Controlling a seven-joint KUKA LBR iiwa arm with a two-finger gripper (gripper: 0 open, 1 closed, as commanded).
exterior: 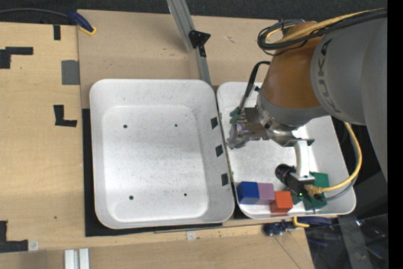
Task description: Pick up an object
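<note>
Reaching from right over the right bin [332, 135] | hand [238, 134] near its left wall (grip state unclear) | blocks apart.

Two white bins [154, 92] with small dark dots are seen on a light brown bench [126, 41]. A blue block [248, 191], a purple block [265, 192], an orange block [282, 201] and a green block [320, 181] are seen.

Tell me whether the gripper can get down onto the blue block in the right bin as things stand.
Probably yes. The blue block lies uncovered at the near edge of the right bin, with the gripper above and behind it. The purple block touching its side could crowd one finger.
</note>
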